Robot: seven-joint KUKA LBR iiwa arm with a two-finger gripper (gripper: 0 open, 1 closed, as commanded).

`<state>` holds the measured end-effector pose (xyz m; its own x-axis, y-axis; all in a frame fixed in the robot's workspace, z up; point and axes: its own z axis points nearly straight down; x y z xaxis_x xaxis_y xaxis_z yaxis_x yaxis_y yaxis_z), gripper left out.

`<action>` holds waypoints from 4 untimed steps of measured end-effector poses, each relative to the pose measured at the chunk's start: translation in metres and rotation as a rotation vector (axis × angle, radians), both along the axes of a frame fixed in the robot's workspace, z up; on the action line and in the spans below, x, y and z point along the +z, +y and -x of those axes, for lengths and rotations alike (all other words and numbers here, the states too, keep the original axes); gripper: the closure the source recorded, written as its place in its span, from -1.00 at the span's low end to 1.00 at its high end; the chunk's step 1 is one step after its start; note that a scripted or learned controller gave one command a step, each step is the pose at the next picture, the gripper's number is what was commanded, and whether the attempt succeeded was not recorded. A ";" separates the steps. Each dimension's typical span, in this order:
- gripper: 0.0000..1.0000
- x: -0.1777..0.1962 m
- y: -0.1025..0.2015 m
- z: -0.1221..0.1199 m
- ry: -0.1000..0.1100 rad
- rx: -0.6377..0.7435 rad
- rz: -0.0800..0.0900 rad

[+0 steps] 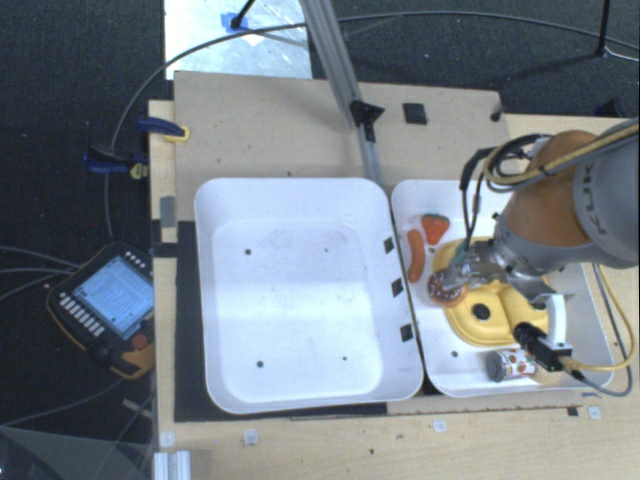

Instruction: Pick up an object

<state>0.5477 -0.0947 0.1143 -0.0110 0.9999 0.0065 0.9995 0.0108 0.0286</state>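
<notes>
The gripper [447, 280], low in the right bin [408, 268] at frame right, hovers over a small dark round object [440, 287]; its grip can't be judged. Reaching step; next, close and lift.

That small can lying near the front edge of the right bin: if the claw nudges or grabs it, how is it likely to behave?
The can lies on its side, so a nudge would probably roll it. It looks rigid and smooth, so it may slip from a loose pinch. It sits close to the yellow object and the right bin wall, which could stop the roll early.
</notes>
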 end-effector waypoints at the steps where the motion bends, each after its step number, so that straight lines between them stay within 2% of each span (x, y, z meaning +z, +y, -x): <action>1: 1.00 0.064 -0.004 -0.002 0.021 -0.006 0.008; 2: 1.00 0.107 -0.002 -0.004 0.023 -0.006 0.007; 3: 1.00 0.127 -0.002 -0.005 0.025 -0.006 0.007; 4: 1.00 0.116 0.053 -0.017 0.027 -0.001 0.005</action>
